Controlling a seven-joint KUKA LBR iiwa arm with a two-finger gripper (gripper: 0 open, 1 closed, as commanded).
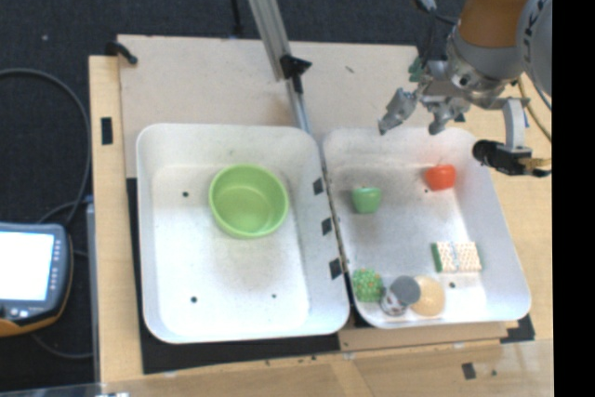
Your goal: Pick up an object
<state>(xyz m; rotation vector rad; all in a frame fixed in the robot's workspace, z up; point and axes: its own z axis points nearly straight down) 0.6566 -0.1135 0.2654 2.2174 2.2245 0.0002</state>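
My gripper (pixel 416 117) hangs over the far edge of the right bin (pixel 493 209), open, with nothing between its spread fingers. Below it in that bin lie a red object (pixel 440 177) near the right wall and a small green cup (pixel 366 199) near the left wall. Toward the front sit a patterned block (pixel 456 257), a green knobbly ball (pixel 367 284), a grey round piece (pixel 403 292) and a pale yellow ball (pixel 429 297). A light green bowl (pixel 247 200) stands in the left bin (pixel 167 274).
A slanted metal pole (pixel 270 19) rises from the back between the bins. A ridge (pixel 330 218) separates the two bins. A tablet-like pendant (pixel 28 274) lies off the bench at the left.
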